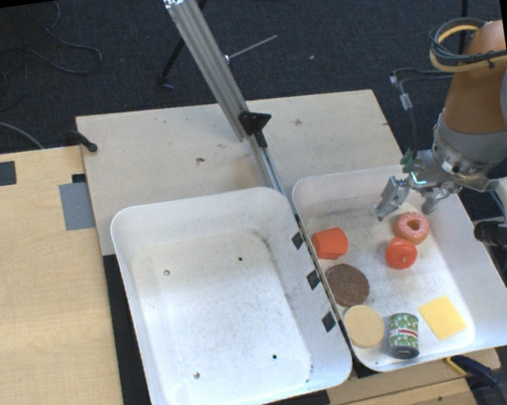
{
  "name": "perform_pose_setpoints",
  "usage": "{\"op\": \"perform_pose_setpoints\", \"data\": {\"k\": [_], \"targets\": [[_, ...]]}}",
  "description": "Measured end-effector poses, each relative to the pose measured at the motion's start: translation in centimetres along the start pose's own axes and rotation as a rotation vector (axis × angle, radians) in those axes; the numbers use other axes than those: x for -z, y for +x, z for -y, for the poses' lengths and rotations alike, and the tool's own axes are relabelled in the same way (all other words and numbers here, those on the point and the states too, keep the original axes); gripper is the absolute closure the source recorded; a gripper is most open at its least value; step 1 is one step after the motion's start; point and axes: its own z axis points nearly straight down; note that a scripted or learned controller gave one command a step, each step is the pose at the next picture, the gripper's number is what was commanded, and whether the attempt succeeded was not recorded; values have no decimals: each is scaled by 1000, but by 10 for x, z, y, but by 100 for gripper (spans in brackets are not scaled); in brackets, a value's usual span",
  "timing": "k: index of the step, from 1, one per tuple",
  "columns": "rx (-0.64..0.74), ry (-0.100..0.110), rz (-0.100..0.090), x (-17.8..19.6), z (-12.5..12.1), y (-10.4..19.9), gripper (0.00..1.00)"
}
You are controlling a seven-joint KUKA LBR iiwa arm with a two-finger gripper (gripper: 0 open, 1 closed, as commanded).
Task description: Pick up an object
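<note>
Right bin as landmark: can and yellow block at its near edge; red ball and pink donut mid-bin; hand spread, nothing between fingers, just beyond donut

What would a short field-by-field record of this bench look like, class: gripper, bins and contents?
gripper: open, above right bin's far end, holding nothing
right bin: holds seven items
near gripper: pink donut, red tomato
by divider: orange block, brown disc, tan disc
near edge: small can, yellow block
left bin: speckled floor
</note>
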Motion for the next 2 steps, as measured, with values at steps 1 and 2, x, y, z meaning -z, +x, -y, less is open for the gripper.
{"op": "perform_pose_setpoints", "data": {"k": [1,2], "targets": [[1,-4,1,3,-1,0,0],[-1,0,1,-53,-8,-6,0]]}}
